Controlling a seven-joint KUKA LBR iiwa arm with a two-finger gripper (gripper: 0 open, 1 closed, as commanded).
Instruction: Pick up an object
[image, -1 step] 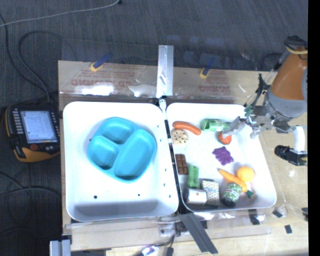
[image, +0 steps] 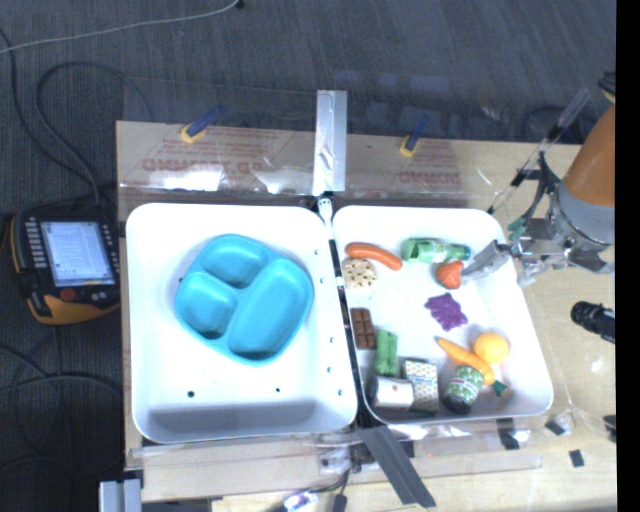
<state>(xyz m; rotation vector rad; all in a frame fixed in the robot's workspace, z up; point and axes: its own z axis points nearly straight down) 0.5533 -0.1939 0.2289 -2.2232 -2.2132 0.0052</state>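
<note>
My tool (image: 487, 262) hangs over the upper right part of the right bin (image: 520, 310), reaching in from that bin's right wall, and its tip sits just beside a small red strawberry-like piece (image: 451, 274); I cannot tell whether it touches it, nor whether my tool is open or closed, as its tip is too small and blurred to read. Taking the right bin as my landmark, the red piece lies near its upper right, with a green bottle-like piece (image: 433, 249) just above it along the top wall. To the left of these, near the top left corner of the bin, lie a hot dog (image: 373, 256) and, just below it, a round cookie (image: 359, 272). A purple bunch of grapes (image: 446, 311) lies near the middle of the bin, below the red piece and apart from my tool. A brown chocolate bar (image: 362, 328) lies against the left wall. Toward the lower right are an orange fruit (image: 491, 347) touching a carrot (image: 461, 353), and along the bottom wall a green box (image: 386, 353), a white box (image: 394, 392), a patterned carton (image: 421, 383) and a dark can (image: 462, 388) crowd together. Left of this bin, the left bin (image: 160, 400) holds a blue divided tray (image: 243, 297). Both bins rest on the tabletop (image: 570, 390).
</note>
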